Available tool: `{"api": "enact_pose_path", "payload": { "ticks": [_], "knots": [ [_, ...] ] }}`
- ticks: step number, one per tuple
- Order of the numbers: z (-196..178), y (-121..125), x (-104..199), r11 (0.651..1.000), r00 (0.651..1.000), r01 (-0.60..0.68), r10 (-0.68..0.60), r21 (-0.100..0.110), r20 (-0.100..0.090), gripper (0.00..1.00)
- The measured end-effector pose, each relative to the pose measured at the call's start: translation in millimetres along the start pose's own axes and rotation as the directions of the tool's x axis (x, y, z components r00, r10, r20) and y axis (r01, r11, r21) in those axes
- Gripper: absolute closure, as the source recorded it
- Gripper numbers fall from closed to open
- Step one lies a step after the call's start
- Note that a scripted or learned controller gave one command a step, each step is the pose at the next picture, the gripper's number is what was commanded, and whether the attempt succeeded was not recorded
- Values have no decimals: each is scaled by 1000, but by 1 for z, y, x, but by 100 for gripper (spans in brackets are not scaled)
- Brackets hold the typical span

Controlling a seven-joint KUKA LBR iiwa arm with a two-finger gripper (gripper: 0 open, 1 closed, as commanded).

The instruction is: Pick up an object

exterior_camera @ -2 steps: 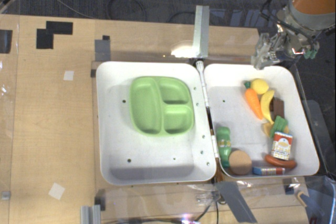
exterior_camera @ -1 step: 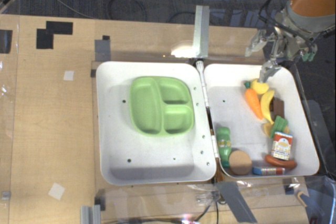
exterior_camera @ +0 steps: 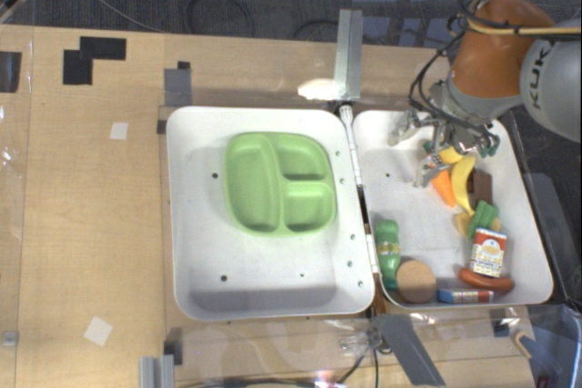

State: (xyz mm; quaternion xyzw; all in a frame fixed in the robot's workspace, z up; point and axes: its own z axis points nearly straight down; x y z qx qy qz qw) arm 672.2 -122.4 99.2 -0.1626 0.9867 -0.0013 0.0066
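My gripper [exterior_camera: 438, 152] hangs below the orange wrist band, low over the back of the right bin [exterior_camera: 400, 195]. It sits right at the upper end of a yellow banana [exterior_camera: 464, 177], and an orange wedge [exterior_camera: 443, 186] lies just beneath it. Whether anything is held is hidden by the wrist. Further forward in the same bin are a brown block [exterior_camera: 481, 186], a green pepper piece [exterior_camera: 483, 215], a red and white carton [exterior_camera: 488, 252], a red sausage [exterior_camera: 486, 280], a blue marker [exterior_camera: 452, 294], a round brown bun [exterior_camera: 416, 279] and a green bottle [exterior_camera: 387, 245].
The left bin [exterior_camera: 200, 268] holds a green divided plate [exterior_camera: 277, 182] near its middle. A metal divider rail [exterior_camera: 356, 186] runs between the bins. The right bin's back left corner has bare white floor.
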Motion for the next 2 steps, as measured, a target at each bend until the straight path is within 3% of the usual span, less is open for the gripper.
{"api": "enact_pose_path", "payload": {
  "ticks": [2],
  "knots": [
    [10,18,41,999,999,-51,51,-1,-1,0]
  ]
}}
